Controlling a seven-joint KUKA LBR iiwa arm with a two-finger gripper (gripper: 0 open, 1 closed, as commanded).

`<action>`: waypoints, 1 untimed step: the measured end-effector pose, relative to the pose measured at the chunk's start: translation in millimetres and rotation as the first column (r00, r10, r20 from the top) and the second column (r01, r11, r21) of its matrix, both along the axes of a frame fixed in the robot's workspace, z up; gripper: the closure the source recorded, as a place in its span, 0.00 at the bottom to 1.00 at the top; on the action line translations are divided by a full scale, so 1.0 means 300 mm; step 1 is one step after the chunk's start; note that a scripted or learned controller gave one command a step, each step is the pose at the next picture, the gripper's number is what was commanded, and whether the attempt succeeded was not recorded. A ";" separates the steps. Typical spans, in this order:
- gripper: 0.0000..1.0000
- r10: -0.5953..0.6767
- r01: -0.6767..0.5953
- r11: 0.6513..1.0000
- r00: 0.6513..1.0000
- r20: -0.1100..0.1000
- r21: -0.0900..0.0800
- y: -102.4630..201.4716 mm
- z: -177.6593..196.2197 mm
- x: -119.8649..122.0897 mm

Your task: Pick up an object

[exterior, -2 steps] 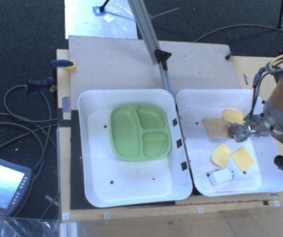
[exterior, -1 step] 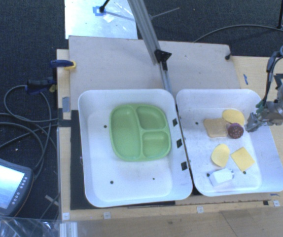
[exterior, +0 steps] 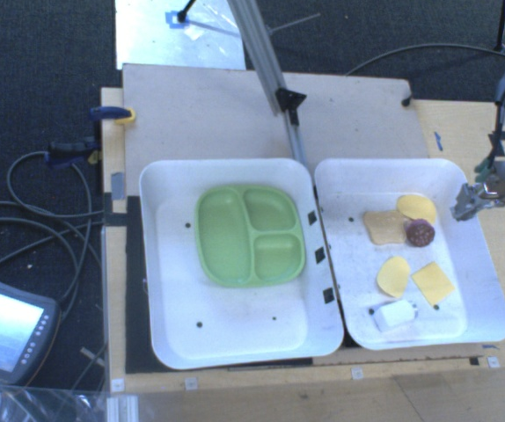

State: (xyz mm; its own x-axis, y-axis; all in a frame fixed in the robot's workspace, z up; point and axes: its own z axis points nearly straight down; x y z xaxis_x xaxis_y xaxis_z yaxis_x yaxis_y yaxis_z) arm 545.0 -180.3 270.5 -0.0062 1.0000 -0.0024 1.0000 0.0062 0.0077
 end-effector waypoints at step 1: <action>1.00 0.004 -0.004 1.000 1.000 -0.006 0.004 0.178 -0.042 0.007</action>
